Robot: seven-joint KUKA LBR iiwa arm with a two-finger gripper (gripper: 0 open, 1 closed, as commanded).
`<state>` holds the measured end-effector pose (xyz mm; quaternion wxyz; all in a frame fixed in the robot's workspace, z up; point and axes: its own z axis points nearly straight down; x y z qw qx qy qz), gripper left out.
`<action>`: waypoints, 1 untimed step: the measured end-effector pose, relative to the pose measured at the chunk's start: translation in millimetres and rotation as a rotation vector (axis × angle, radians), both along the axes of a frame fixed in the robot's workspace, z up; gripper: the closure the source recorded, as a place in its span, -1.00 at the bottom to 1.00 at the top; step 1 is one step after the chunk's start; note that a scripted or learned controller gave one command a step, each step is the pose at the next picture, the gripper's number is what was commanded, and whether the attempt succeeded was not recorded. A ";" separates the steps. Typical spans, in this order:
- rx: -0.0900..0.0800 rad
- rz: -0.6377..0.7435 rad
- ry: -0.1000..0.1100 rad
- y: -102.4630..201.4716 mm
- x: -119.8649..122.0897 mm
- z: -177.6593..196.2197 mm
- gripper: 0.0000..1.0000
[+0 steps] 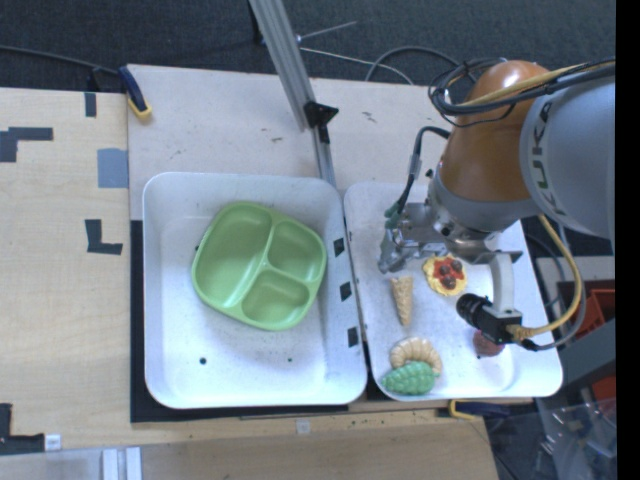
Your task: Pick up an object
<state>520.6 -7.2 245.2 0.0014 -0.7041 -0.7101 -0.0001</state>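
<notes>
While the grey arm with the orange band reaches in from the right, its claw hangs over the right white bin, just above the tan cone-shaped toy. Whether the claw is clenched or released, cannot tell. Near the cone lie a round yellow-and-red pizza toy, a tan croissant toy and a green bumpy toy. Left white bin holds a green divided plastic plate.
</notes>
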 end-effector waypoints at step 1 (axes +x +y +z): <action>-0.001 0.000 0.002 62.5 -6.5 -9.6 1.00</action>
